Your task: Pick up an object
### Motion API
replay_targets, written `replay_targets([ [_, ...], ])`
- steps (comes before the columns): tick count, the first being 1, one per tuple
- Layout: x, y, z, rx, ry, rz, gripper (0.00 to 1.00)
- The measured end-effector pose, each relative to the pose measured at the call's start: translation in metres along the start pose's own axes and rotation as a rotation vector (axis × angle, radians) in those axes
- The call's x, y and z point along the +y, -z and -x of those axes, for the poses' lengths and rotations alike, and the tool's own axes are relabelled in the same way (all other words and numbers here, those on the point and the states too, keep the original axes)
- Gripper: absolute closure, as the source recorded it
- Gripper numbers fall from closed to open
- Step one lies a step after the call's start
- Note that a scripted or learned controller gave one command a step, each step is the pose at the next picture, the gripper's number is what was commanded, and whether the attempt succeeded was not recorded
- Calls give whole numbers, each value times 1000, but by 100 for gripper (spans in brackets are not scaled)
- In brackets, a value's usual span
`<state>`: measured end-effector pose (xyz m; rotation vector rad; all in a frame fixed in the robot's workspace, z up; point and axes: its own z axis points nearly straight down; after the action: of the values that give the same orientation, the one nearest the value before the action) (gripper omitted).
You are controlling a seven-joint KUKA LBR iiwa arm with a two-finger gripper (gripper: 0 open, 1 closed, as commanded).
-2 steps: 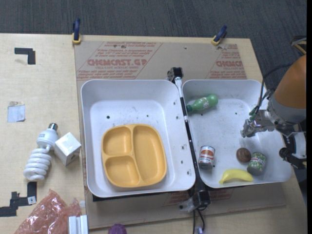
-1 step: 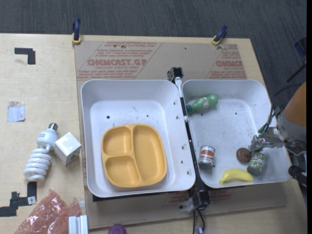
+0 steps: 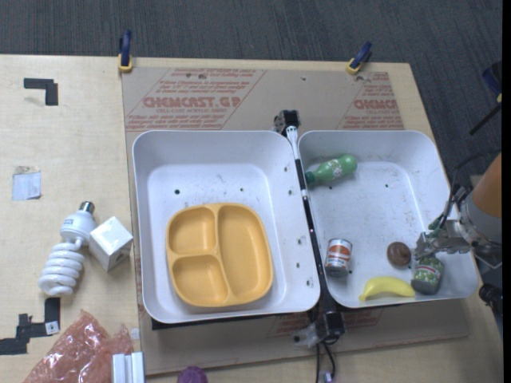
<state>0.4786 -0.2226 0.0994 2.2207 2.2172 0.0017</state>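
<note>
In the right bin (image 3: 375, 154), the pincer (image 3: 435, 247) hangs at 4 o'clock, directly above a small green-labelled jar (image 3: 427, 276); whether it grips the jar I cannot tell. A brown ball (image 3: 398, 253) and a banana (image 3: 386, 287) lie just beside.

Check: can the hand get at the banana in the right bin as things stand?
Probably yes. The hand hovers by the small can; the banana lies beside it, uncovered, though close to the bin's near wall.
</note>
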Motion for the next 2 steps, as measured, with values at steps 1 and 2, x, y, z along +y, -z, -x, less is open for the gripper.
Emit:
replay_targets([
  [1,0,77,-85,1,2,-1,100],
  [2,28,93,-170,1,2,-2,100],
])
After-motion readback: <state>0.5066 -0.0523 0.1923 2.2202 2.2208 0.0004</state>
